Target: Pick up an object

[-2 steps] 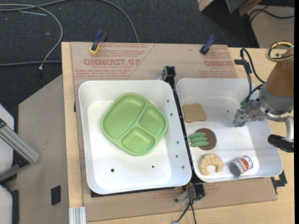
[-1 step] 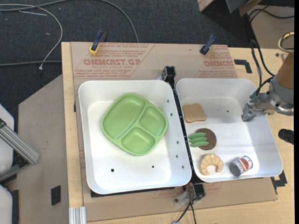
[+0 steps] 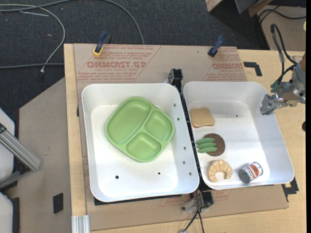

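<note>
The right bin (image 3: 243, 93) holds a slice of toast (image 3: 201, 117), a brown plate with green beans (image 3: 211, 145), a croissant (image 3: 220, 170) and a small red-and-white can (image 3: 250, 172) lying on its side. My gripper (image 3: 270, 104) hangs at the right bin's far right rim, well apart from all of these. Nothing shows between its fingers. In the left bin lies a green divided tray (image 3: 140, 128).
The two white bins sit side by side on a cardboard sheet (image 3: 116, 62), clamped at the back by blue clips (image 3: 101, 42). Cables run across the dark floor (image 3: 58, 13) behind, and a box stands at the back right.
</note>
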`<state>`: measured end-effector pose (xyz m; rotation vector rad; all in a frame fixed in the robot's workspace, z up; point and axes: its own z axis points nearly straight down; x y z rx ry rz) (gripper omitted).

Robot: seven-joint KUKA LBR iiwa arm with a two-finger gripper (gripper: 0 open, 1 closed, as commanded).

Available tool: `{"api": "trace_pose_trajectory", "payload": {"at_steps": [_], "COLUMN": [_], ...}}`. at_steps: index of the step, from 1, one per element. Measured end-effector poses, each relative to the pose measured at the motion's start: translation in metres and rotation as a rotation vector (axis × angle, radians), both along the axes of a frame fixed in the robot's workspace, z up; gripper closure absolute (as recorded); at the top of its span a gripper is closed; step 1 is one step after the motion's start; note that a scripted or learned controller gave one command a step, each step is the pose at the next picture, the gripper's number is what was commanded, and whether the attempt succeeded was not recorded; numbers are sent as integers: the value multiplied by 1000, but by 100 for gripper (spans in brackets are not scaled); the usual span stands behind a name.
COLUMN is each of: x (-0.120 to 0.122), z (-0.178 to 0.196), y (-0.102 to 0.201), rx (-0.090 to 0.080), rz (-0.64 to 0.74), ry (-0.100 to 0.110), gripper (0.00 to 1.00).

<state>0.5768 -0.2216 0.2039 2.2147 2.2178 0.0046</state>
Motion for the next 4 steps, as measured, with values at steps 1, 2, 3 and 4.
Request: {"api": "trace_pose_trajectory", "payload": {"at_steps": [1, 2, 3, 4], "x": [1, -8, -15, -24], "z": [53, 59, 63, 60], "y": [0, 53, 103, 163], "rx": [0, 6, 6, 6], "rz": [0, 4, 4, 5], "ry": [1, 9, 10, 11], "gripper": [100, 100, 100, 100]}}
